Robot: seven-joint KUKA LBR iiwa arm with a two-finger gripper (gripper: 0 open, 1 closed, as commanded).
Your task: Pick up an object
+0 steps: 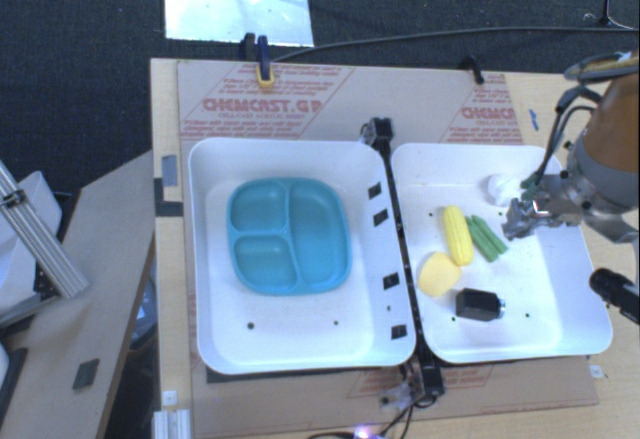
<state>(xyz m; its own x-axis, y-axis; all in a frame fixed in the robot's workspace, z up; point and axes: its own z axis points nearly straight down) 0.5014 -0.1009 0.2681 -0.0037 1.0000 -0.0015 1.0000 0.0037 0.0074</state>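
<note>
The left bin carries a blue divided plate lying flat at its middle, nothing on it. Past the black-clipped seam where the two rims meet, the right bin holds the loose pieces: a round yellow lump toward the near left, a yellow corn cob just beyond it, lying roughly near-to-far, and a green pod touching or just beside the cob on its right. Nearer the camera sits a small black block, apart from the lump. A small white object rests toward the far side of this bin. The gripper reaches in from the right and hangs just right of the green pod, above the bin floor; nothing is visibly between its fingers, and whether they stand wide or narrow cannot be told from this angle. This reads as the approach step, no pick made yet. The pod looks the likeliest target; the next move would call for lining up over it and descending without nudging the cob alongside.
</note>
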